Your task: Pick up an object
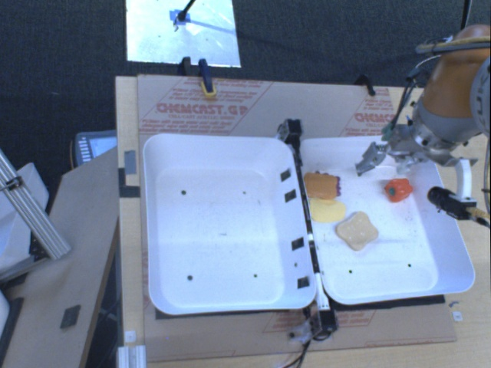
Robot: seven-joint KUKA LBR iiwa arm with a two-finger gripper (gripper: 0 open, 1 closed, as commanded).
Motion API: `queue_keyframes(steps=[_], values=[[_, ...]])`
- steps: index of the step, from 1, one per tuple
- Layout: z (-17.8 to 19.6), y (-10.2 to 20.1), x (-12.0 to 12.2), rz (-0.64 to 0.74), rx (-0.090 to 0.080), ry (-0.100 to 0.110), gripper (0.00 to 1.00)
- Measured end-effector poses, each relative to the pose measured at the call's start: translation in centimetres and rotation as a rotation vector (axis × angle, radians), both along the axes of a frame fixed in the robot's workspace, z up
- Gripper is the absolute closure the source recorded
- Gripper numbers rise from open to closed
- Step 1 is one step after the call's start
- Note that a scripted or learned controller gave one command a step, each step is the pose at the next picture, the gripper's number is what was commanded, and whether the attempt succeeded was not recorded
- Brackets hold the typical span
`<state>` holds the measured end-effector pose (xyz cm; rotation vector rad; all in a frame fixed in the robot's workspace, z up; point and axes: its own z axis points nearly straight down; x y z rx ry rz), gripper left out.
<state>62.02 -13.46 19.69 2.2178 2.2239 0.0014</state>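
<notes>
From where I stand, the arm [460,75] leans in from the right with its gripper [371,160] hanging over the far part of the right-hand bin [453,271]. The fingers look parted a little and I see nothing between them, so it is carrying nothing; the view is small there, so I would not swear to how wide they stand.

4 things lie in that bin. A small red piece with a green top [397,190] sits just right of the gripper and a bit nearer to me. Against the divider wall is an orange and brown piece [322,185], with a flat yellow piece [328,211] touching its near edge. Nearer still lies a tan, lobed cookie-like piece [357,231], just beside the yellow one. The left-hand bin [153,205] holds only a few dark dots on its floor.

I judge this to be the approach: the arm is over the objects but nothing is lifted yet. The next move calls for settling on 1 target, likely the red piece or the orange one since both are close below, centring the fingers over it, dropping to the bin floor and closing. The orange piece lies hard against the wall and the yellow one, which could spoil a clean grip
</notes>
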Motion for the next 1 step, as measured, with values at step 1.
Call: queue_keyframes(steps=[1], values=[[0.12,6.38,5.14,0.008,0.002,-0.006,0.0]])
